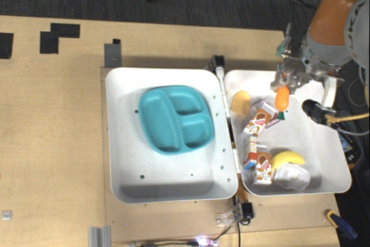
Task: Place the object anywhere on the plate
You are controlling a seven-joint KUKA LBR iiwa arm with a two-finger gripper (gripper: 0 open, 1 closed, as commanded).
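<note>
Nearest the camera, the table (pixel 52 153) is lying bare and pale, a smooth wood-toned sheet carrying two shallow white bins side by side.

In the right bin (pixel 332 150), along its near wall, a crumpled white wad (pixel 292 177) is sitting against a yellow banana (pixel 287 158), both soft-looking and rounded. Just to their left, a printed carton (pixel 260 166) is lying flat, and a second carton (pixel 261 118), glossy with red and brown print, is leaning farther back. A smooth yellow lump (pixel 240 102) is resting by the divider. These are lying jumbled, probably because they were tipped in loosely as a pool to pick from.

The left bin (pixel 124 142) is holding the plate (pixel 173 118), a teal sectioned tray of matte plastic with rounded corners, sitting roughly centred so a drop anywhere over it should land.

Farther back, over the right bin's far corner, the pincer (pixel 285 85) is hanging from the grey arm with its orange band. A small orange carrot (pixel 281 99), smooth and tapered, is hanging upright directly below the tips and appears clamped between them, clear of the items beneath. I judge the carry toward the plate is not yet begun, as the carrot is well apart from it.
</note>
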